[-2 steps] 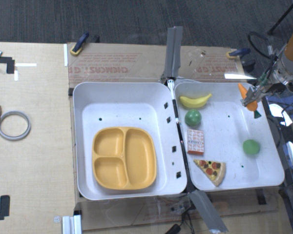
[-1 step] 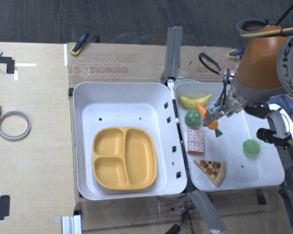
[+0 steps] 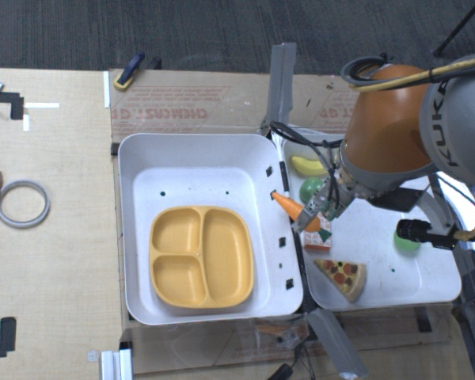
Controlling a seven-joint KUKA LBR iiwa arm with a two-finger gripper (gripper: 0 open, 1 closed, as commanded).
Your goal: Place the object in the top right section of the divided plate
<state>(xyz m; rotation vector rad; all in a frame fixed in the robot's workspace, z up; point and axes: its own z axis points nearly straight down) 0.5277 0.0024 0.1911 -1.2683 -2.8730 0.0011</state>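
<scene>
Between the bins, fingers (image 3: 307, 212) pinch a tapered carrot (image 3: 286, 204).

Grey arm w/ orange band reaches in from right, gripper (image 3: 310, 210) angled down-left, apparently low.

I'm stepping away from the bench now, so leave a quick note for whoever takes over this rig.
Tool: over the seam between the bins, an orange carrot between its fingers.
Divided plate: in the left bin, nothing in its sections.
Right bin: pizza slice, banana, green ball.
Done: carrot picked up.
Left: carry it to the plate's top right section, release.
</scene>
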